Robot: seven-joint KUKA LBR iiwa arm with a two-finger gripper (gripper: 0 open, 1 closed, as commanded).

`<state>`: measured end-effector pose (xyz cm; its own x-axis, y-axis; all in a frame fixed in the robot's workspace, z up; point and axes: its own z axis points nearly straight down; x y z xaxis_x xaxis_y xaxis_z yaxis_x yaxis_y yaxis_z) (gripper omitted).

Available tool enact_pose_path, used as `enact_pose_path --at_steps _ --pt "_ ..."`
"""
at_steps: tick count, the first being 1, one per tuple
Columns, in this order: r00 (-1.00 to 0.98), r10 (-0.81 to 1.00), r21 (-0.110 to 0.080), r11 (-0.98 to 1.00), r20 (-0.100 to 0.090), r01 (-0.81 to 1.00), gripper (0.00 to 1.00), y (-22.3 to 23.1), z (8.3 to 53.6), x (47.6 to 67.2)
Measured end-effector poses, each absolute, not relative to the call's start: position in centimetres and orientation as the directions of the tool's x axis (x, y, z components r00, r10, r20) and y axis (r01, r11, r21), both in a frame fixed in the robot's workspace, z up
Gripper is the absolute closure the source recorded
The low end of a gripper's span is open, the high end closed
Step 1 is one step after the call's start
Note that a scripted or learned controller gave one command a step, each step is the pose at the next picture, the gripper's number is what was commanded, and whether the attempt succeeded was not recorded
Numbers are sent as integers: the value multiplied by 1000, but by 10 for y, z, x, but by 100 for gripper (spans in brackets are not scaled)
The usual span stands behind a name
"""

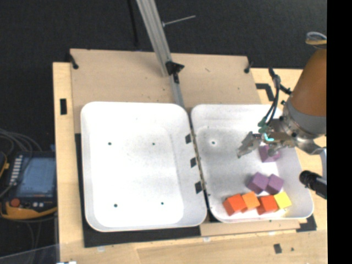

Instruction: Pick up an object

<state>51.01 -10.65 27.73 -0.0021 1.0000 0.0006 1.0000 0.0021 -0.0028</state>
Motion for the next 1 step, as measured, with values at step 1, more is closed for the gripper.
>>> enact_pose_path --at_steps 1 --pt "1 1000 3 -1 0 1000 0 -107 279 511"
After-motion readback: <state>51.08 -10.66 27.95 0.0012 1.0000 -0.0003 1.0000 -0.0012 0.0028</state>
